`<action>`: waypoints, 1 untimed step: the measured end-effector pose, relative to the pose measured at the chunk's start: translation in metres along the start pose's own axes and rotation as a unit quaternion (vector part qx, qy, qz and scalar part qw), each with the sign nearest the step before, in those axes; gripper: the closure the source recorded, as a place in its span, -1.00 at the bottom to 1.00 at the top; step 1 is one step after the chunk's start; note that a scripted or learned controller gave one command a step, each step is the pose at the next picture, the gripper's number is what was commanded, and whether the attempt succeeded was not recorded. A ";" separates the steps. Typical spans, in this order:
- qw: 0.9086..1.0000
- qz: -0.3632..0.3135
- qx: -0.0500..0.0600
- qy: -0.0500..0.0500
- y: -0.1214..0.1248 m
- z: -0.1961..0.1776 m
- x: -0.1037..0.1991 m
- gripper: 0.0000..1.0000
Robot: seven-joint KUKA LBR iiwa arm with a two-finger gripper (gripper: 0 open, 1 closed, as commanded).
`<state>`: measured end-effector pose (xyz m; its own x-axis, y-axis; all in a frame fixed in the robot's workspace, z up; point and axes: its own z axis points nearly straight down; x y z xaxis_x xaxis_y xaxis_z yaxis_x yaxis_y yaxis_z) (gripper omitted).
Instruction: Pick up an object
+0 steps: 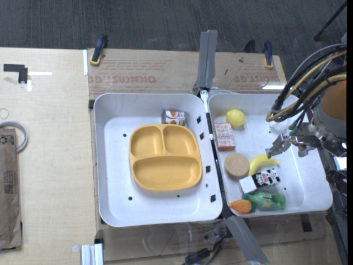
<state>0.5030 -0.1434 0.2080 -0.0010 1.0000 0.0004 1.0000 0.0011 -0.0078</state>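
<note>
Banana just off the gripper's fingertips, in the right bin

Left bin (105, 164) holds a yellow plate (165, 157); in the right bin (309, 197) the banana (262, 163) lies at the gripper's (274, 150) seven o'clock, long axis running two-to-eight. Whether the gripper is grasping it, I can't tell.

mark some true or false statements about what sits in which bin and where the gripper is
1. The yellow divided plate lies in the left bin. True.
2. The lemon sits on the plate. False: it lies in the right bin, near the far wall.
3. The gripper is over the right bin, just above the banana. True.
4. The round tan disc lies in the left bin. False: it lies in the right bin, beside the banana.
5. A small carton lies behind the plate. True.
</note>
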 end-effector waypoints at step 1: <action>0.967 0.255 0.000 0.000 0.056 0.074 0.033 -1.00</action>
<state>0.5581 -0.1104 0.1336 0.4916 0.8708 -0.0045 0.8708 -0.4916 -0.0070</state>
